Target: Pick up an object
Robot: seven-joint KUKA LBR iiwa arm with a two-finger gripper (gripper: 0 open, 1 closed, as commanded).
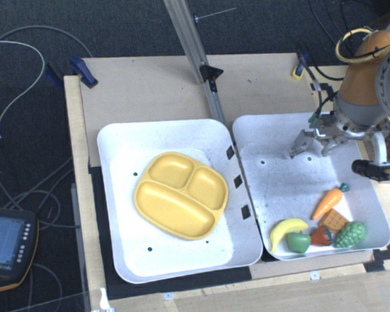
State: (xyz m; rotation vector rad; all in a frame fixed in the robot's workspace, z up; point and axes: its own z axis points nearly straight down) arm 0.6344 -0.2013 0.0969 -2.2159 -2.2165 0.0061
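Two shallow white bins: right bin (276, 179) has claw (309, 145) spread wide, holding nothing, over its upper part; orange plastic carrot (327, 203), yellow banana (285, 230), green grapes (350, 234) clustered in near corner.

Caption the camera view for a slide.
End effector above the right bin, toy food clustered in its near corner; yellow plate in left bin.

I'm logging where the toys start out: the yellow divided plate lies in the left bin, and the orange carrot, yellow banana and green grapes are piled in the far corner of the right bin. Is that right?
Not quite. The camera view shows the orange toy carrot, yellow toy banana and green toy grapes piled in the near corner of the right white bin, not the far one. The yellow divided plastic plate does lie in the left white bin.
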